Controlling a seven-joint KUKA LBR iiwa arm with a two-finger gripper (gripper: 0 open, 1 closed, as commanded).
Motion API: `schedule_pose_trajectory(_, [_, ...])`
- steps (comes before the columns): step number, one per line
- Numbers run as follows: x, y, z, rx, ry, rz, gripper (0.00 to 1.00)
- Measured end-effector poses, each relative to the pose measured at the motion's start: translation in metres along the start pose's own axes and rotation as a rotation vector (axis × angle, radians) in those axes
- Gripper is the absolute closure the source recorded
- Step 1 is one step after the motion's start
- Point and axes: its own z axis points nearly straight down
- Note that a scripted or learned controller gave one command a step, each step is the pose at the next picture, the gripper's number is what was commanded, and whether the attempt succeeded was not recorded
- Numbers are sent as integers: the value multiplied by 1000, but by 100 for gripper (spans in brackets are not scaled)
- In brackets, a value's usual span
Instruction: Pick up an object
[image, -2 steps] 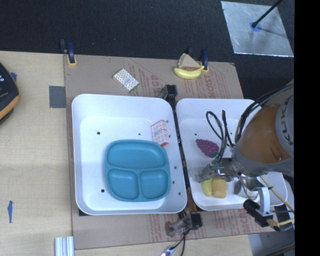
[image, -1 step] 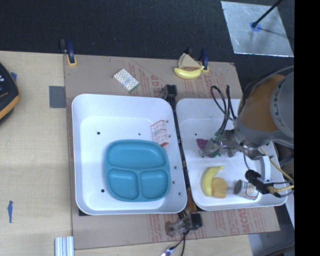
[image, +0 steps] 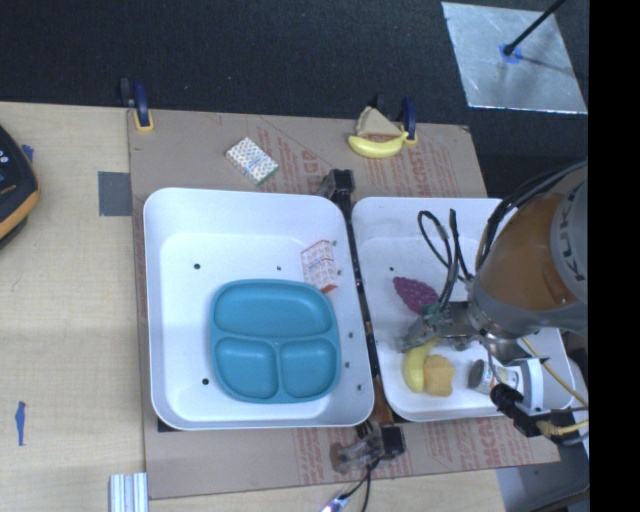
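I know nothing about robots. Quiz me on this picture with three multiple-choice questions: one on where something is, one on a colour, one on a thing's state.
1. Where is the divided tray?
A. left bin
B. right bin
C. on the cardboard

2. What colour are the toy grapes?
A. green
B. purple
C. orange

3. How does the toy banana sit?
A. inside a bin
B. on the tray
C. outside both bins

Answers:
1 A, it lies flat in the left bin.
2 B, the cluster is purple, in the right bin near the pincer.
3 C, it rests on the cardboard beyond the bins.
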Motion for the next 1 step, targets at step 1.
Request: schedule_pose_trajectory(1, [-1,0,-10,2,-1,-4,100])
